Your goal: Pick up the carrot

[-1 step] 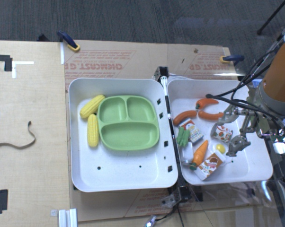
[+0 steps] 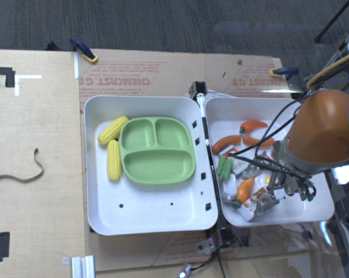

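Observation:
A small orange carrot (image 2: 244,189) lies tilted in the right bin (image 2: 319,213), near its front left, with its darker end toward the bin's front. My gripper (image 2: 271,194) hangs low over the bin just to the right of the carrot, among white packets and black cables. The arm's orange band (image 2: 325,126) covers much of the bin's right half. I see nothing clearly held.
Other orange vegetables (image 2: 253,124) (image 2: 225,143) and a green one (image 2: 224,168) lie further back in the right bin. The left bin (image 2: 145,216) holds a green divided plate (image 2: 157,150) and two corn cobs (image 2: 113,155). A metal divider (image 2: 204,155) separates the bins.

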Action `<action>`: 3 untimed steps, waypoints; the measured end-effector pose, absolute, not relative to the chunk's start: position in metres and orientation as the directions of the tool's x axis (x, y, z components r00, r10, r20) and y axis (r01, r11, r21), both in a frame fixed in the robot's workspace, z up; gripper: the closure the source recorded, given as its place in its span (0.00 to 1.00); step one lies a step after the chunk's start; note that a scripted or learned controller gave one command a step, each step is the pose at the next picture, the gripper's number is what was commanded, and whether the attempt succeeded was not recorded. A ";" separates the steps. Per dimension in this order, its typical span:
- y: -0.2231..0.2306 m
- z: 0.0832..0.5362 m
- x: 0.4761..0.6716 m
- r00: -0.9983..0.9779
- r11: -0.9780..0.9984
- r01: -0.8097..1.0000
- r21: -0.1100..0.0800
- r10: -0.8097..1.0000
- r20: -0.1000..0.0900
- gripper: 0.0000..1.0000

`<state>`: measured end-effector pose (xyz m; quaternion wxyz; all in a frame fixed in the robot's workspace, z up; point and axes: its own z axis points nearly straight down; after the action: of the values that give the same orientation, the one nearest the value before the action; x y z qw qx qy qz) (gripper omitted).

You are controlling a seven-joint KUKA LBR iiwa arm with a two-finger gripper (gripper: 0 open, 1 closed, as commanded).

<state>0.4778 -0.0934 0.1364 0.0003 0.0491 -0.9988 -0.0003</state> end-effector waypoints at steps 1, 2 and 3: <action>-0.094 0.104 0.496 -0.996 0.996 0.092 -0.001 0.092 -0.003 0.00; -0.093 0.115 0.500 -0.996 0.996 0.089 0.000 0.089 -0.014 1.00; -0.093 0.115 0.499 -0.996 0.996 0.089 0.001 0.089 -0.014 0.00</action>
<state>0.4994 -0.0929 0.1146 -0.0069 -0.0446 -0.9990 0.0000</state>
